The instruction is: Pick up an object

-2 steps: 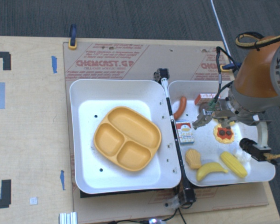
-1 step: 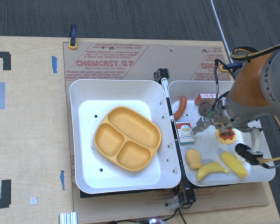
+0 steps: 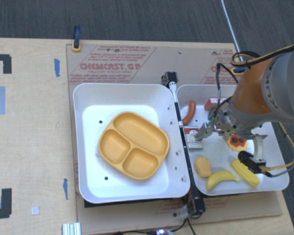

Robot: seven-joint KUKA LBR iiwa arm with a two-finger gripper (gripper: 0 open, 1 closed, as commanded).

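Toys fill the right bin (image 3: 283,182): one banana (image 3: 221,178), nearest us, looks light, stiff and smooth, so we would grip its middle. We also count one hot dog (image 3: 188,112) and one yellow corn (image 3: 245,173). The gripper (image 3: 208,129) hovers left of centre, its state unreadable.

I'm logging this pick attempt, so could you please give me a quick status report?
Gripper low in right bin, fingers unclear. Nothing seen held. Sausage, banana, corn loose in bin. Yellow divided plate in left bin.
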